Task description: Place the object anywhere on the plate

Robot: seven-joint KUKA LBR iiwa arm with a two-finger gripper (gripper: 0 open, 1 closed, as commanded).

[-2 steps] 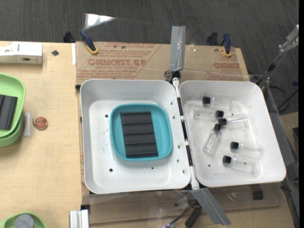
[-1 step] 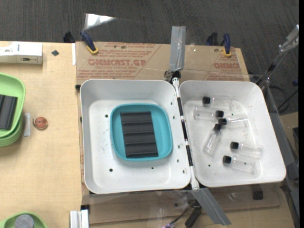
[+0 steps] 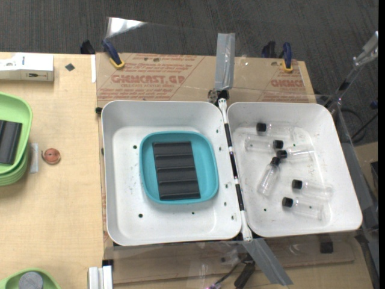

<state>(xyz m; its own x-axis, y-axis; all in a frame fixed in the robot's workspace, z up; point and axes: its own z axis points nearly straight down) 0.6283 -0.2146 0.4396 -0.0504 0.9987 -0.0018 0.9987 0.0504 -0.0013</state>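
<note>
Nearest the camera, at the bench's front edge, the rim of the right bin meets that of the left bin, the two white bins touching along a central seam. In the right bin lie six clear tubes with black caps, scattered and all flat on the floor. The closest tube lies near the front wall with its cap pointing toward the seam. Just behind it a second tube lies almost parallel. Further in, a slanted tube runs with its cap uppermost, and that cap touches or nearly touches the cap of a fourth tube stretching toward the bin's outer wall. Behind these a fifth tube and, farthest back, a sixth tube lie close to the rear wall. In the left bin sits the teal plate, square with rounded corners, roughly centred. A black ribbed block lies flat on the plate and covers most of its middle. No tube lies on the plate; all are across the seam from it. To the left on the wooden bench are a small reddish disc and a green tray at the picture's edge. Beyond the bins a sheet of printed cardboard is clamped at the far side.
</note>
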